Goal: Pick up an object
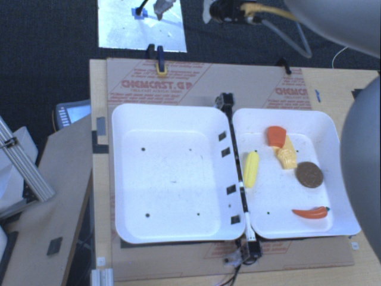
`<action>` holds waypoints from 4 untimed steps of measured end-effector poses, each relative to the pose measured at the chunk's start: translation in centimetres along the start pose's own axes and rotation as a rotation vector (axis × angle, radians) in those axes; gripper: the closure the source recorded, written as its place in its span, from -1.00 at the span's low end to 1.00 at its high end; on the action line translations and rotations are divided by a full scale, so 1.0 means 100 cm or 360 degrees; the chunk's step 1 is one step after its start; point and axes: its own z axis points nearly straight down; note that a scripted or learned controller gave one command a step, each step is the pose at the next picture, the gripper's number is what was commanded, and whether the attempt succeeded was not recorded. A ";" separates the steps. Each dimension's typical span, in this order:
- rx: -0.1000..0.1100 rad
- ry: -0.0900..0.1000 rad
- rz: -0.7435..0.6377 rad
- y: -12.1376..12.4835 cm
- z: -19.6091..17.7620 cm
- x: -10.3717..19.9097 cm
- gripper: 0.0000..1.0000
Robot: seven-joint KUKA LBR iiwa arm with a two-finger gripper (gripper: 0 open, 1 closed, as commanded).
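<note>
The right bin (333, 130) holds several small objects. An orange block (275, 136) lies at its back, touching a pale yellow piece (287, 156). Just in front of that piece sits a brown round disc (309, 175). A yellow corn-like piece (251, 168) lies by the left wall, and a red chili pepper (310, 213) lies near the front. My gripper (187, 3) hangs high at the top of the view, beyond the bins. Its two fingers (165, 2) stand apart with nothing between them.
The left bin (128, 159) sits beside the right one, joined by a black clip strip (233, 171). The grey arm (363, 165) covers the right bin's right edge. A shiny plate (119, 16) lies on the floor behind the bench.
</note>
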 end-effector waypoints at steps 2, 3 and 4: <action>0.0003 -0.0003 0.0014 -0.033 0.000 -0.050 1.00; 0.0003 -0.0002 0.0014 -0.063 0.000 -0.096 1.00; 0.0002 -0.0004 0.0020 -0.079 0.000 -0.168 1.00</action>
